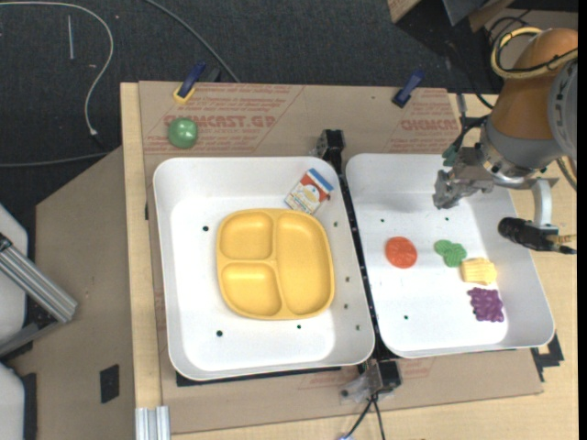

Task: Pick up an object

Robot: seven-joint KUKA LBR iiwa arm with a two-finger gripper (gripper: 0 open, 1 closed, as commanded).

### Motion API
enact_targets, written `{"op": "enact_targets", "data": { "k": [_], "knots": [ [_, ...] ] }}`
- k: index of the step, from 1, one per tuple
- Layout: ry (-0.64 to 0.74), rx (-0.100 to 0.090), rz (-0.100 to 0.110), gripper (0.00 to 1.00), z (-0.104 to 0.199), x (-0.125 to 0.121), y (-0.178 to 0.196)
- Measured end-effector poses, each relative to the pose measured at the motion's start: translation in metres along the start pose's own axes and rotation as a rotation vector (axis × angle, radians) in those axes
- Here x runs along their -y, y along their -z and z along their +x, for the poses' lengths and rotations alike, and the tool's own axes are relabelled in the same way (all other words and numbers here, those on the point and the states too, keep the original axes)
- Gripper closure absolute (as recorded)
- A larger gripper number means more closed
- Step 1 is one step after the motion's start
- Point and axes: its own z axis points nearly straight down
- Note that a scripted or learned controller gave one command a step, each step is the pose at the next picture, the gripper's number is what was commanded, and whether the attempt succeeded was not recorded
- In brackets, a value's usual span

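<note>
Dark carpet is surrounding the desk (147, 246), a cardboard-topped board that is carrying two white bins side by side. Cables are trailing across the floor at far left, and a green ball (183, 133) is sitting on the cardboard beyond the left bin (183, 328). That bin is holding a yellow tray (275, 264) and, at its far edge, a small carton (307, 192). In the right bin (385, 181) a red piece (401, 252), a green piece (449, 252), a yellow piece (478, 269) and purple grapes (486, 304) are lying close together toward the near right. The gripper (447, 195) is hanging over the far part of this bin, apart from all four; whether it is spread or closed, I cannot tell. Nothing looks lifted, so the pick seems to be waiting: choosing a piece, descending, closing and raising are all remaining
</note>
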Motion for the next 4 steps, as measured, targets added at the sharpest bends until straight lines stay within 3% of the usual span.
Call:
{"op": "enact_targets", "data": {
  "k": [1, 4],
  "knots": [
    [0.000, -0.001, 0.000, 1.00, 0.000, -0.002, 0.055],
    [0.006, -0.005, 0.004, 1.00, 0.171, -0.036, 0.069]
  ]
}}
